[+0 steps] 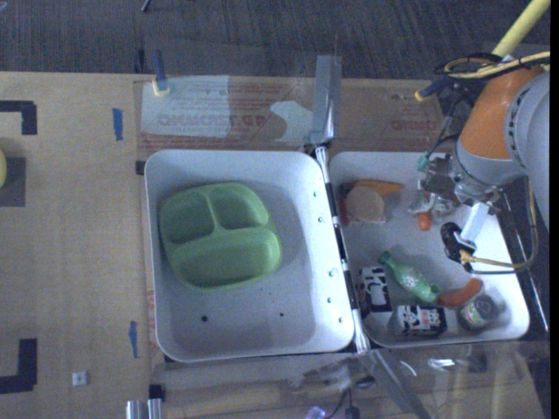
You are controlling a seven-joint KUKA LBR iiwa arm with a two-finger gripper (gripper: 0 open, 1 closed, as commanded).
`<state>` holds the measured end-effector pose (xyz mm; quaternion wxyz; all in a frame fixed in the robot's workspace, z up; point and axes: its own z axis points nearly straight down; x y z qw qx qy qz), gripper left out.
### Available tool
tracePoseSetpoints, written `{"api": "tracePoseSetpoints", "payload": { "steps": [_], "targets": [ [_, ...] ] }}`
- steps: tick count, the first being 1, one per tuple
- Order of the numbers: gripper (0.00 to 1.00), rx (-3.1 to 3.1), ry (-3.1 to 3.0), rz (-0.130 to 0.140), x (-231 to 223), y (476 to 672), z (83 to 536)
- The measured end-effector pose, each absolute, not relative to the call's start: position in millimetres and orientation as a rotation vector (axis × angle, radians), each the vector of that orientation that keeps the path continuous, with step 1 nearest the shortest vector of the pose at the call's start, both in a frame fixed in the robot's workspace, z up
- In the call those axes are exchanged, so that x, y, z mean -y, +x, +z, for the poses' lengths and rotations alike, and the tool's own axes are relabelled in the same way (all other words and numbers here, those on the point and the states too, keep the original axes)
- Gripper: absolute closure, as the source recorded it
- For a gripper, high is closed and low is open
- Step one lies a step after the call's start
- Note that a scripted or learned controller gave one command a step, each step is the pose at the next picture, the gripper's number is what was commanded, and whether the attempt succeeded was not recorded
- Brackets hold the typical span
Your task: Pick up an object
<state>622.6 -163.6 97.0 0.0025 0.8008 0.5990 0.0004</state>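
Observation:
My gripper hangs over the upper middle of the right bin, under the orange-banded wrist. A small red-orange piece lies just below it. To its left sit a tan round bun and an orange wedge. Lower in the bin lie a green bottle, two black-and-white cartons, a red sausage and a round can. The view does not show anything held.
The left bin holds a green divided plate. A black cable loop dangles from the arm over the right bin's right side. A metal divider separates the bins.

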Motion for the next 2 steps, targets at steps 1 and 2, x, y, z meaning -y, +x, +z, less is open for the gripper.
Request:
{"api": "tracePoseSetpoints", "payload": {
  "steps": [1, 2],
  "targets": [
    [1.0, -1.731, 2.625, -0.003, 192, 601.1, 93],
    [1.0, -1.804, 2.571, 0.002, 123, 593.5, 209]
  ]
}}
